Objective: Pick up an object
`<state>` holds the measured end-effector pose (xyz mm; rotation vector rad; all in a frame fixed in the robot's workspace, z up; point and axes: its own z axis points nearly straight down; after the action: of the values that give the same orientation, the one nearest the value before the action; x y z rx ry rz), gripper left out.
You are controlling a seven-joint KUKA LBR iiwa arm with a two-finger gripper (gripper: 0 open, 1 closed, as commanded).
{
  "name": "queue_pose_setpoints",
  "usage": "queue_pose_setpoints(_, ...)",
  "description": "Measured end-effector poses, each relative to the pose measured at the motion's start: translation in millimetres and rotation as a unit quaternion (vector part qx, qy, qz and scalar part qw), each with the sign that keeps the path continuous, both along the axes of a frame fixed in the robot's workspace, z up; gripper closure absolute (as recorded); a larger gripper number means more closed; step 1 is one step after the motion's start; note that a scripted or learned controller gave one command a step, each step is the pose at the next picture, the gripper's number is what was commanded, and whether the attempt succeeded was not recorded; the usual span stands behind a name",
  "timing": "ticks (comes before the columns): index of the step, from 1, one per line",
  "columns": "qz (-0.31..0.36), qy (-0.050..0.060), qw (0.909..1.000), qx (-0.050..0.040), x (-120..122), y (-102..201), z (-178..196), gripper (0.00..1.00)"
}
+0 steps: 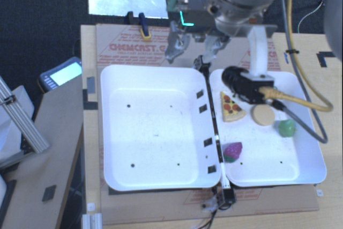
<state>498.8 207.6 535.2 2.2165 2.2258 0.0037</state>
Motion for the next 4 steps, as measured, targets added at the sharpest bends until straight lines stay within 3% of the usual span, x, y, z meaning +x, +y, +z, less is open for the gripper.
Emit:
queue_pose_setpoints(1, 0.001, -0.001, 1.0, 0.0008, 0.3, 0.3, 11.5, 1.0)
queue_pose_setpoints(2, 0.002, -0.001, 1.0, 0.0006, 0.2, 0.2, 11.2, 0.0)
queue_pose_setpoints(4, 0.002, -0.001, 1.0, 0.0006, 0.2, 0.2, 11.2, 0.0)
